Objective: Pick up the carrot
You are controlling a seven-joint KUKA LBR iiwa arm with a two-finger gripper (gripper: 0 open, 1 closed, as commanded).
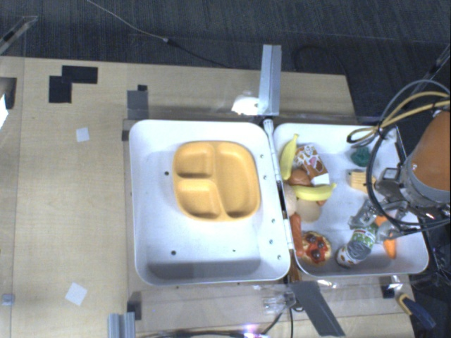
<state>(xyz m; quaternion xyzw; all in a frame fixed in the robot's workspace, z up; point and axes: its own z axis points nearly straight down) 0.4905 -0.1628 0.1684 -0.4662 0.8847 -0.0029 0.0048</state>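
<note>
We see two white bins side by side. In the right bin (416, 263), nearest us, a carrot (390, 247) lies beside a can (359, 245), under the gripper (373, 220); we cannot tell its grip. Farther back lie bananas (289, 157). The left bin (151, 259) holds a yellow divided plate (215, 179).

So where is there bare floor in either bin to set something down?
Left bin: a bare strip along its near wall below the yellow divided plate, and margins around the plate. Right bin: a small patch between the bananas and the gripper; its left side and near edge are crowded with food and a can.
</note>
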